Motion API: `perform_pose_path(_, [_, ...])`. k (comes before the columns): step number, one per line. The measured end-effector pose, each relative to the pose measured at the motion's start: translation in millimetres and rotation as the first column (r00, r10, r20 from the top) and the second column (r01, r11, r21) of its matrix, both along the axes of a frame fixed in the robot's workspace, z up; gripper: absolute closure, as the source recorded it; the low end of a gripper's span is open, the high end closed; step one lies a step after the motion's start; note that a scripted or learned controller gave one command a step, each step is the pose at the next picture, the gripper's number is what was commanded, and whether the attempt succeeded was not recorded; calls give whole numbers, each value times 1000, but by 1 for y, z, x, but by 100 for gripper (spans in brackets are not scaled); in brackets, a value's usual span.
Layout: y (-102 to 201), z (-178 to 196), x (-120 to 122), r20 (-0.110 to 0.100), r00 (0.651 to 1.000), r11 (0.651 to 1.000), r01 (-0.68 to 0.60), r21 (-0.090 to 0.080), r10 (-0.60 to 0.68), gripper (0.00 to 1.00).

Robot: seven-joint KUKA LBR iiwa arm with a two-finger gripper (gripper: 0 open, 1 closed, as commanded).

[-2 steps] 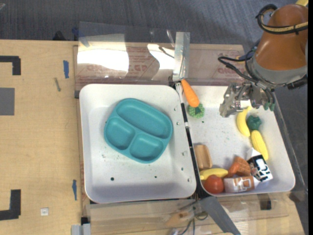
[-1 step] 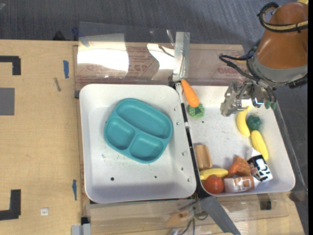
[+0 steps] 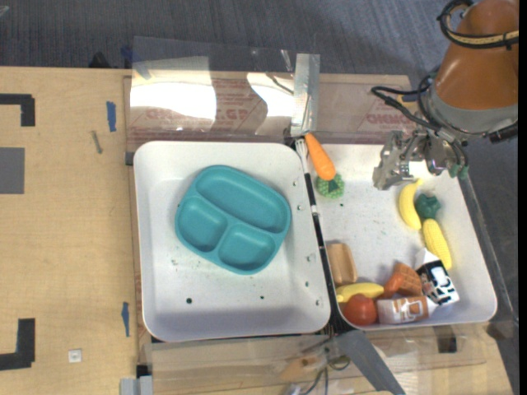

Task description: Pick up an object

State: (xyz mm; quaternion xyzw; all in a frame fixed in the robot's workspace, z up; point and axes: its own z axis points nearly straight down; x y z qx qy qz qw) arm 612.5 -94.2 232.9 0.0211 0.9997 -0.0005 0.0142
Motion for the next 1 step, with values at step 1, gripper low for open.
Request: perform_pose_path(1, [47, 30, -80, -19, 1000, 1000, -14, 3, 14, 100])
